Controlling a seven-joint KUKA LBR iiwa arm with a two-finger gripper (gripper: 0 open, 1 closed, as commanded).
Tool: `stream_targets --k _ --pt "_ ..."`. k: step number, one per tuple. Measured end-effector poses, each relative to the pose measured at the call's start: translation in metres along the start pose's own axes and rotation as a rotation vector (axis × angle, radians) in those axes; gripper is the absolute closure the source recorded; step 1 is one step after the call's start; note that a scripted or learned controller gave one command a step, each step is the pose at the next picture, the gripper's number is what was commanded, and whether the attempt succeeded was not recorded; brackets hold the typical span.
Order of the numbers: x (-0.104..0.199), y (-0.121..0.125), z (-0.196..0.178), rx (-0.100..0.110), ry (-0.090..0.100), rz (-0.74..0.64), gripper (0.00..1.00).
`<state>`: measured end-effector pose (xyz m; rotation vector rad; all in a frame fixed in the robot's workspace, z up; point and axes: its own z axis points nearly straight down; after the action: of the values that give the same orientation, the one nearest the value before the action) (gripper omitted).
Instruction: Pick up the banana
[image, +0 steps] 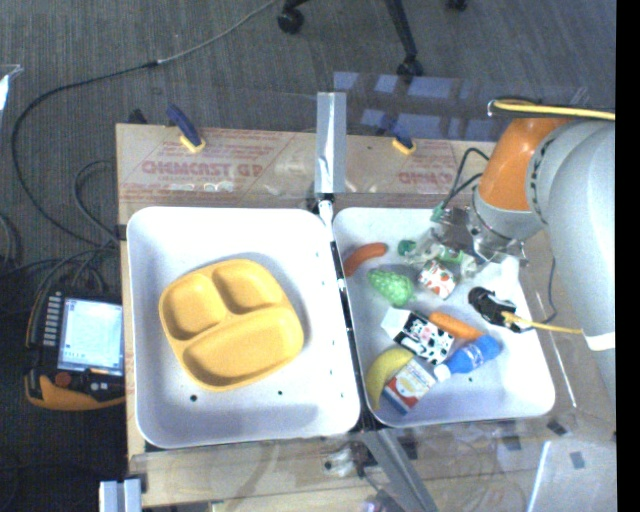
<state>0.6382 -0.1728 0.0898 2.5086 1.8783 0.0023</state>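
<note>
The banana (383, 369) is a yellow curved fruit lying near the front left of the right bin (535, 395). A red and blue carton (409, 386) lies against its right side and covers part of it. My gripper (449, 250) hangs over the back of that bin, well behind and to the right of the banana, close above a small white and red box (436, 280). Nothing shows between gripper and banana but other items.
The right bin also holds a red sausage (363, 256), a green lumpy item (392, 287), a carrot (455, 324), a black-and-white box (426, 339) and a blue bottle (471, 356). A yellow divided tray (232, 322) sits in the left bin (150, 400).
</note>
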Motion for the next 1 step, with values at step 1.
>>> stream_targets --k 1 --pt "-0.0320 0.0414 -0.0786 0.006 0.001 -0.148 0.00"
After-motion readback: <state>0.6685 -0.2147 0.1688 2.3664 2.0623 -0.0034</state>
